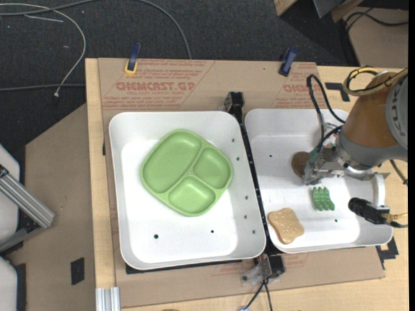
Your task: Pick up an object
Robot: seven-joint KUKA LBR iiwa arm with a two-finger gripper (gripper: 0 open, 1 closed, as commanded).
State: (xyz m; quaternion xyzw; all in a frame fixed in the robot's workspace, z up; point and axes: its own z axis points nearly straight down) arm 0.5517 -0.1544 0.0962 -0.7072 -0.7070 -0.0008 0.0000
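1 fixed camera looks down from above at a slant, set far enough back to take in the whole worktop, dark floor beyond its far edge and a strip of floor at the left. The 2 white bins sit side by side across the middle of the frame, the left bin larger in view than the right bin. The grey and orange arm enters from the frame's right edge, over the right bin, and hides part of it.

Green plate in left bin; arm over right bin.
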